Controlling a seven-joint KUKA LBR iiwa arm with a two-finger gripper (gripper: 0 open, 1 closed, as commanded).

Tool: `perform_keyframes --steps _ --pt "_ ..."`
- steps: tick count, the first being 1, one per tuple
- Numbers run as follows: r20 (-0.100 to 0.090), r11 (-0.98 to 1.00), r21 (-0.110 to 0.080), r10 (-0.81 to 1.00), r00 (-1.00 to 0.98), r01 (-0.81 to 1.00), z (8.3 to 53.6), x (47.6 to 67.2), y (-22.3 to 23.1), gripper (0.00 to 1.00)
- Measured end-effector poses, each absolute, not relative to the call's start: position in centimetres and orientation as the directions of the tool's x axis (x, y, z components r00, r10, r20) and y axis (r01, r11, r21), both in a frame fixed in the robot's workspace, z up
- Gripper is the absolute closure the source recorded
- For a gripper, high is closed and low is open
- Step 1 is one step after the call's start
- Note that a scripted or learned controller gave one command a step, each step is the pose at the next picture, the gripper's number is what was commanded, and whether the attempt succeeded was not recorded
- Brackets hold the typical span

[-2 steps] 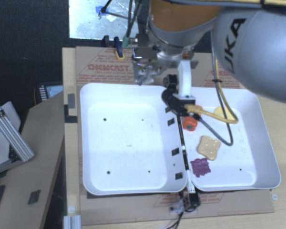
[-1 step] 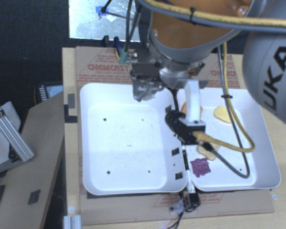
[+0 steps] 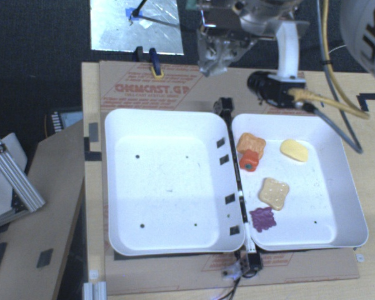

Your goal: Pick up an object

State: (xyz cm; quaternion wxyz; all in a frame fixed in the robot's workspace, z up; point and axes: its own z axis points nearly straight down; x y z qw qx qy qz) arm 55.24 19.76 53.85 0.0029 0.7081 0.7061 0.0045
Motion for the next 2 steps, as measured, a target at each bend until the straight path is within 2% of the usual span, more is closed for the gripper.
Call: perform_keyframes --steps 1,2 --pt "0.001 0.006 0.002 1.0 -0.006 1.0 53.2 57.7 23.6 1.0" --pt "-0.006 -0.007 -0.016 1.0 0.007 1.0 35.6 56.7 14.2 1.0"
